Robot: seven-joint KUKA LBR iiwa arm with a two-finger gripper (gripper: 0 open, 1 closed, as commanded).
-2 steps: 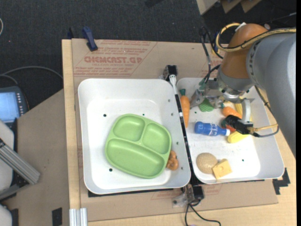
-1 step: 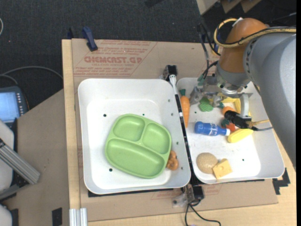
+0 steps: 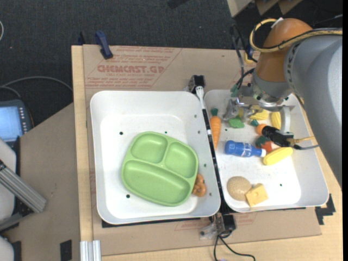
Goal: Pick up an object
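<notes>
- Grey arm [image 3: 321, 64], orange band above the wrist, comes in from the right, and the end effector [image 3: 237, 106] sits low over the far left part of the right bin [image 3: 304, 200]. Spread or pressed together? I cannot tell from up here.
- Just beside it, a small green piece [image 3: 235, 123] lies on the bin floor.
- An orange carrot [image 3: 216, 129] lies along that bin's left wall, close by.
- On the arm's side, a pale yellow piece [image 3: 273, 117], with a black-and-orange item [image 3: 270, 132] next to it.
- Nearer the middle, a blue bottle [image 3: 242, 149] lies on its side, and a yellow cob [image 3: 278, 155] is at its cap end.
- At the near edge, a tan biscuit [image 3: 238, 186] touches a yellow block [image 3: 256, 195].
- Across in the left bin [image 3: 103, 145], a green divided plate [image 3: 159, 167] has an orange-brown morsel [image 3: 199, 185] at its right rim.
- Both bins sit on the brown-boarded desk [image 3: 136, 67].
</notes>
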